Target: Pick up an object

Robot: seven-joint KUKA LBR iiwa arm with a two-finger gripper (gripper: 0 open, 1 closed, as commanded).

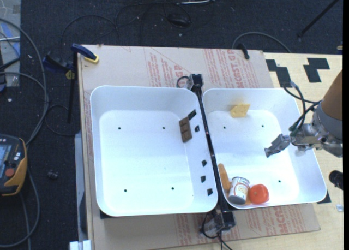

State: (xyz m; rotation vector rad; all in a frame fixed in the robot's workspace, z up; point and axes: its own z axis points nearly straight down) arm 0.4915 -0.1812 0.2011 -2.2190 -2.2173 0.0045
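My gripper [274, 147] hangs over the right part of the right bin [256, 97], pointing left and down, with nothing seen in it. A yellow wedge [240, 110] lies near that bin's back wall, up and left of the gripper. In the bin's front left corner sit an orange carrot-like stick [223, 176], a small tin can [238, 189] and a red-orange ball [259, 193], all below and left of the gripper. A brown block [186, 129] lies in the left bin [109, 99], close to the divider.
The arm's grey wrist [322, 134] enters from the right over the right bin's rim. A cable [256, 36] curves over the cardboard behind the bins. A blue and yellow clamp [84, 53] sits at the board's back left corner.
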